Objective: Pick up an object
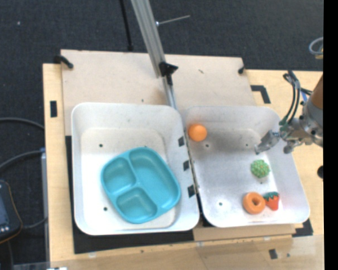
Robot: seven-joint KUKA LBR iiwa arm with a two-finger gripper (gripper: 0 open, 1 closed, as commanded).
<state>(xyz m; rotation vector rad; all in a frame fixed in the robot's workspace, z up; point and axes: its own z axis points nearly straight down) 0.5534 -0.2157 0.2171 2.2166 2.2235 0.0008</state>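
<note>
Hand point(268, 142) above round green object point(260, 168).

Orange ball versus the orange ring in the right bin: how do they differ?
The orange ball is a solid sphere; the orange ring is flat with a hole through its middle. The ball sits alone at the right bin's far left corner; the ring lies near the front edge, beside a small red and green toy. The ring looks somewhat wider. Both share an orange colour.

Open floor fills the middle of the right bin point(225, 173), between an orange ball point(198, 133) and three toys clustered at its lower right. A teal tray point(139, 184) covers most of the left bin point(84, 122).
</note>
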